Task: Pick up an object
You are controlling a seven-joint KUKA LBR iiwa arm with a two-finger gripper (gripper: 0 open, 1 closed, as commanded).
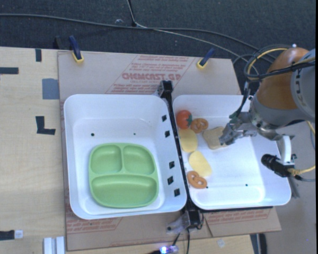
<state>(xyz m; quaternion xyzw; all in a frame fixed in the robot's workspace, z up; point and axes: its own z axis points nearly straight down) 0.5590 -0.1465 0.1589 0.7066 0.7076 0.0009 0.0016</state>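
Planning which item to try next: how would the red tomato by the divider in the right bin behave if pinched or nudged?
The tomato looks round and glossy, so it may roll when nudged and could slip from a pinch. It sits against the divider, beside a pretzel-like piece, which probably limits rolling and finger room. It looks like light toy food.

A green divided plate (123, 175) is set in the left white bin (77, 110). Both bins are laid on a cardboard sheet (143, 73), which is held by two clamps (76, 50) at the far edge
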